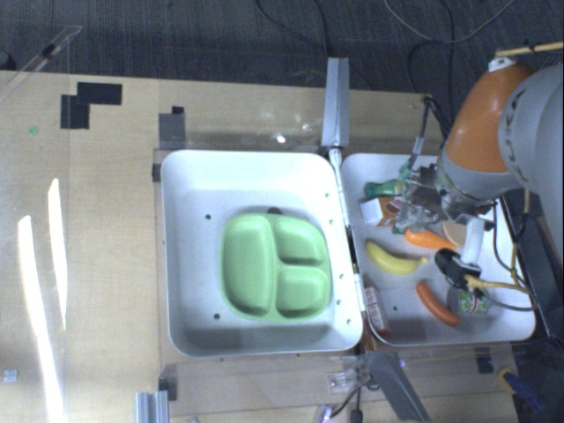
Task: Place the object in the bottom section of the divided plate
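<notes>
My pincer hangs low over the right bin, above its far end among the toy food; whether it is clenched or released I cannot tell. Just beside it lie a carrot, a banana and a sausage. The green divided plate sits in the left bin on the desk.
</notes>
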`<action>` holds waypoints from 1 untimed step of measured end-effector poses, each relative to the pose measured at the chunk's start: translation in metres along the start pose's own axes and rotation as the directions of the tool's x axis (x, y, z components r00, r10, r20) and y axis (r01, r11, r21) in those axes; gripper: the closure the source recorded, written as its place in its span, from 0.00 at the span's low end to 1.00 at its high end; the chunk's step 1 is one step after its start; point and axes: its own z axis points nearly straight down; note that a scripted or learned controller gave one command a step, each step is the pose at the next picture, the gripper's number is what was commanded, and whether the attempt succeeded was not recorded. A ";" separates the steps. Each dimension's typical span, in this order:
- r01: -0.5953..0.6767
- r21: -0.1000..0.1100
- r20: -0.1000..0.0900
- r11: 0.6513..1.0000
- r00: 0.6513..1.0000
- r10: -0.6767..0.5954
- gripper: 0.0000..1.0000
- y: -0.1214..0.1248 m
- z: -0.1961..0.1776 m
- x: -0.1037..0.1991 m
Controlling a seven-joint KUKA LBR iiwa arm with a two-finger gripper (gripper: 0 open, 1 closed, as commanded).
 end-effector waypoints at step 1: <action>0.056 -0.025 0.000 0.998 0.998 -0.056 1.00 -0.042 0.077 -0.049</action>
